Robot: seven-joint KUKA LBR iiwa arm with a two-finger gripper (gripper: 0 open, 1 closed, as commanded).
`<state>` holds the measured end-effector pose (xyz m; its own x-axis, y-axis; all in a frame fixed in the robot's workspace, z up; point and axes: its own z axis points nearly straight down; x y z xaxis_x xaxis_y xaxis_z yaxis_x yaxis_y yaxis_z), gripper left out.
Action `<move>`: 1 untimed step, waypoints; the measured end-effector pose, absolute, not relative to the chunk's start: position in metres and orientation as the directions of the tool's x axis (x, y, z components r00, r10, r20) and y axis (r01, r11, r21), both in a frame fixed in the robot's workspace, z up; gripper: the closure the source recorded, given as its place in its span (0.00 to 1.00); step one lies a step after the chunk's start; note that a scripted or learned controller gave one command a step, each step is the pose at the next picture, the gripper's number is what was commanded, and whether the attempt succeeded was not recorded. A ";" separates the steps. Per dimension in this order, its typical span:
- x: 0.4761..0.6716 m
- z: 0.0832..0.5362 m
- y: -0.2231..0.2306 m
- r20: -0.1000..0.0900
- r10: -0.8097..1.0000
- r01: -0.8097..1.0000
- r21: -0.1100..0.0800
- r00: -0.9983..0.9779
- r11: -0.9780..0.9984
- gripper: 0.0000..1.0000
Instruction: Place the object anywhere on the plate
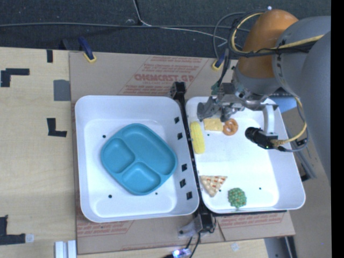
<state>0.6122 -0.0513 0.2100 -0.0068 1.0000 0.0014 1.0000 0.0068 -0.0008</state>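
A blue plate (138, 158) with three compartments lies in the left white bin (91, 112). In the right bin (279, 181) lie a corn cob (197, 137), a yellow block (213, 124), a small pretzel (230, 127), a pizza slice (213, 184) and a green broccoli piece (236, 196). My gripper (219, 112) hangs low over the far left part of the right bin, just above the yellow block and the pretzel. Its fingertips are too dark and crowded to read.
The two bins sit side by side on a cardboard sheet (161, 74) on the wooden bench. Black clips (178, 90) line the seam between them. Cables loop from the arm's wrist (269, 36) at the upper right.
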 end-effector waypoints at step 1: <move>0.621 0.224 0.001 0.002 1.000 1.000 0.000 -0.007 0.007 1.00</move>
<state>0.6212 0.0008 0.2235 -0.0069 1.0000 0.0017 1.0000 0.0069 0.0000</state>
